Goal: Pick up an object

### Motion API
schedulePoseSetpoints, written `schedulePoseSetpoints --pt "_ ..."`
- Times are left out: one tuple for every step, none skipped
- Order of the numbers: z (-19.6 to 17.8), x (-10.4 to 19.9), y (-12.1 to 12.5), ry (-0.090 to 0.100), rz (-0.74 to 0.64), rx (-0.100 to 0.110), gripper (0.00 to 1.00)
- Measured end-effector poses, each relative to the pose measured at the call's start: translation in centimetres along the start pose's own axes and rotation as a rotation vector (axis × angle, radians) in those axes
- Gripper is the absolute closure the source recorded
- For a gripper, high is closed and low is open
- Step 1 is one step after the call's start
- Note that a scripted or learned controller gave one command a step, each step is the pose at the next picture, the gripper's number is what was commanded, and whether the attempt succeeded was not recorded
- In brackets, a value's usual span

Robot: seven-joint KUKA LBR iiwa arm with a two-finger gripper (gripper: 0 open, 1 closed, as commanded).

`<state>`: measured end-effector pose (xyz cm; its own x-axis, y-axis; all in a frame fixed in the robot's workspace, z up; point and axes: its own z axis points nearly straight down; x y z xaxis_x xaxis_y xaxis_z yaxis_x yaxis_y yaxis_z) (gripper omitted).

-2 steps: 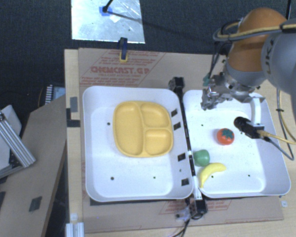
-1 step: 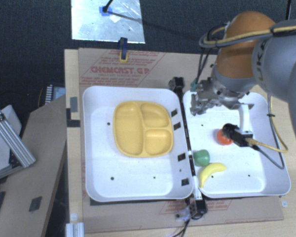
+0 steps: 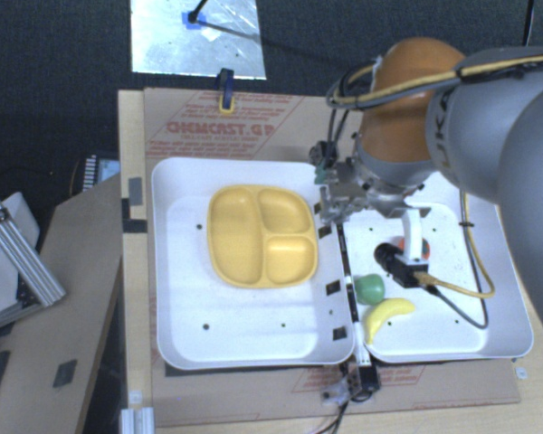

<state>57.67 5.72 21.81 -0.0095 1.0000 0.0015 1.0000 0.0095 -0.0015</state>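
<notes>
In the right bin [image 3: 489,333], a small green object [image 3: 370,287] lies near the divider. A yellow banana [image 3: 386,315] sits just in front of it. A bit of something orange-red [image 3: 399,243] peeks out beside the arm's hardware, mostly hidden. My gripper [image 3: 329,202] hangs over the strip between the two bins, at the yellow plate's right edge and behind the green object. Nothing shows between its fingers.
A yellow three-compartment plate [image 3: 258,236] lies in the middle of the left bin [image 3: 185,333]. The arm's bulk covers the right bin's back half. Brown cardboard [image 3: 226,125] lies under both bins. A metal frame [image 3: 14,251] stands at the far left.
</notes>
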Motion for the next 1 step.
schedulePoseSetpoints --pt "-1.36 3.91 -3.11 0.000 0.000 -0.001 1.00"
